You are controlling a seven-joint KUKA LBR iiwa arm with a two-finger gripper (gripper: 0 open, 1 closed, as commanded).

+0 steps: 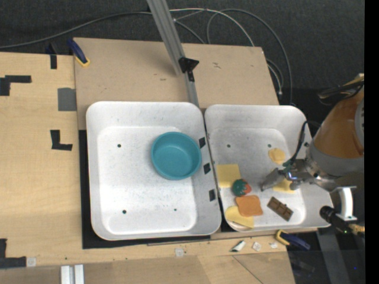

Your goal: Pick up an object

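Camera view — chocolate bar (279, 208) long axis diagonal, upper-left to lower-right.

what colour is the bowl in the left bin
Teal blue; the bowl shows clearly in the camera view.

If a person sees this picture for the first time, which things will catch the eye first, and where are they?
First comes the round teal plastic bowl, alone in the left white bin, towards its right side. Next is the cluster of small toy foods in the right white bin: a yellow square slice, a green and red ball, an orange square piece and a brown chocolate bar. The grey gripper reaches in from the right, just beside them.
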